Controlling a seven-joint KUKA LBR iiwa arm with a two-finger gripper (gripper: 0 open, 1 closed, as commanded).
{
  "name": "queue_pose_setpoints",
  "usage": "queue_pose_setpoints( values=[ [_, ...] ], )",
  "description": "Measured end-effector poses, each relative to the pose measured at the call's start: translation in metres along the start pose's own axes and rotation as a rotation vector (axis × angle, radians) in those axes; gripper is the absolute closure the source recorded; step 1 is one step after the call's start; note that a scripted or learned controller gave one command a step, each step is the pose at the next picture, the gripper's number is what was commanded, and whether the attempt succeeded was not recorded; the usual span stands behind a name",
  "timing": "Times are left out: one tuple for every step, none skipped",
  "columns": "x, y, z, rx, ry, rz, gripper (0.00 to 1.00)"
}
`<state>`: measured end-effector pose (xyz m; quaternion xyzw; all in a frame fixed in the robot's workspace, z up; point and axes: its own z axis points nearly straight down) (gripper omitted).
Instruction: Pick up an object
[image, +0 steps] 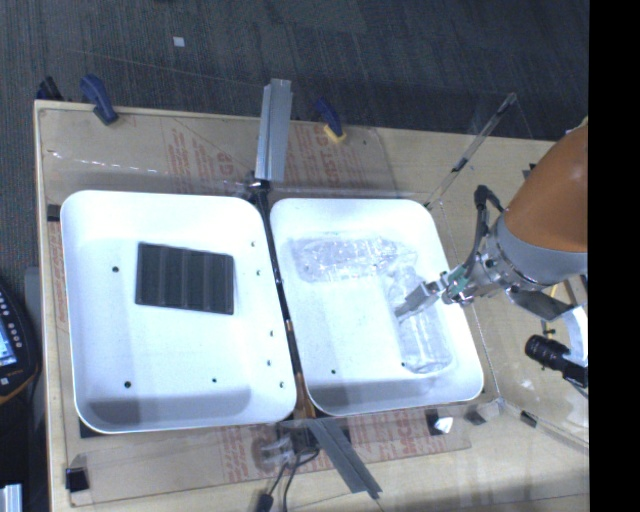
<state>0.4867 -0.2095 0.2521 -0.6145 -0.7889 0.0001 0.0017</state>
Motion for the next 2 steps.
queue_pose_setpoints(
  values=[
    [-0.002, 0.007, 0.029, 0.001, 0.0, -0.048, 0.0],
    [-0.019, 0.074, 0.054, 0.0, -0.002, 0.049, 0.0]
  ],
)
